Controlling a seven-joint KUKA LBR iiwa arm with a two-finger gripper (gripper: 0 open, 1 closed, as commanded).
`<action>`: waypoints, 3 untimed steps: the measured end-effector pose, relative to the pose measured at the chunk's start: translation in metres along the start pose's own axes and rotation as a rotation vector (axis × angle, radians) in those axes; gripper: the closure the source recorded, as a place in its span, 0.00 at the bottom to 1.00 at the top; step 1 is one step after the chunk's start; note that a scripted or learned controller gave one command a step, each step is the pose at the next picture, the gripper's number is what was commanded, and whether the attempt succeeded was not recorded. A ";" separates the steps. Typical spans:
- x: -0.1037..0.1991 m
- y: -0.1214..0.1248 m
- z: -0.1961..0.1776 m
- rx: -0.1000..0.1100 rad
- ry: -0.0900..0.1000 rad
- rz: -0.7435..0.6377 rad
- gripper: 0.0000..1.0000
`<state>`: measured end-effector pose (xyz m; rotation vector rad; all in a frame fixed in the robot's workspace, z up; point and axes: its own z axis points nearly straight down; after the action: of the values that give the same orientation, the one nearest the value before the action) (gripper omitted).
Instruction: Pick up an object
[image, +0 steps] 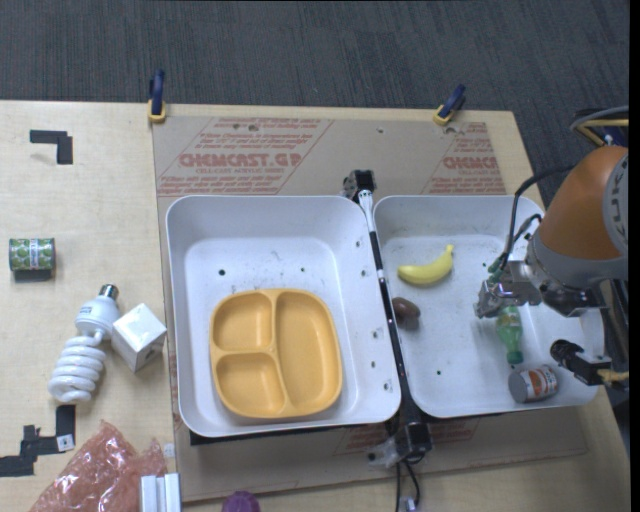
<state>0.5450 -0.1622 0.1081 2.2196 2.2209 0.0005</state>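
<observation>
Dark grey carpet at the back, then a light wood desk (80, 200) with a brown board (250, 150) on top. Two blue clips (157, 95) at the board's far edge. Two white bins side by side on the board.

Left bin (190, 240): one yellow plate (277, 352) with three parts, lying flat near the front.

Right bin (440, 220): four things to pick from. Yellow banana (427, 267) near the middle, lying on its side. Small brown lump (406, 311) just in front of it, close to the left wall. Green bottle (511, 335) over at the right side, lying down. Little can (533, 383) with a red band near the front right corner, just beside the bottle.

Grey arm with an orange band (590, 215) coming in from the right. Metal fingers (497, 300) low in the right bin, right at the top end of the green bottle. Open or closed: cannot tell. Gripping the bottle or just touching it: cannot tell.

Out on the desk to the left: a curly white light bulb (82, 350), a white cube (139, 336) touching it, a small green tin (32, 254) farther back, and a pink crinkly bag (95, 470) at the front.
</observation>
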 end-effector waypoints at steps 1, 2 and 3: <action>0.000 0.000 0.000 0.000 0.000 0.000 0.00; 0.056 -0.054 0.016 0.002 0.001 0.002 0.00; 0.056 -0.053 0.006 0.000 0.001 0.003 1.00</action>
<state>0.4921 -0.1066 0.1019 2.2234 2.2173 0.0015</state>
